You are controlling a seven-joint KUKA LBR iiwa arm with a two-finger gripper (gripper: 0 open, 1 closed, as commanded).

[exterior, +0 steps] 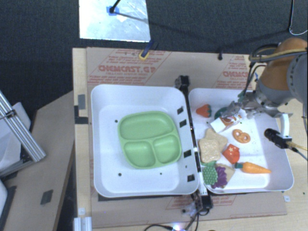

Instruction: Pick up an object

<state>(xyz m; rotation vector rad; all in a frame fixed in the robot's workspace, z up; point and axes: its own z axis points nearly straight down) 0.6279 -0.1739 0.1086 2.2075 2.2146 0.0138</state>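
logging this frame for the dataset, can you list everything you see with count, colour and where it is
bins: 2, white, side by side on the bench
divided plate: 1, green, three compartments, in the left bin
strawberry: 1, red, right bin, far left corner
pretzel: 1, orange-brown, right bin, middle
bread slice: 1, tan, right bin, left side
red block: 1, red, right of the bread slice
carrot: 1, orange, right bin, near edge
grapes: 1 bunch, purple, right bin, near left corner
green vegetable: 1, green, beside the grapes
white card: 1, white, under the tool
arm: 1, grey with orange band, from the right
tool: 1, over the right bin's far part
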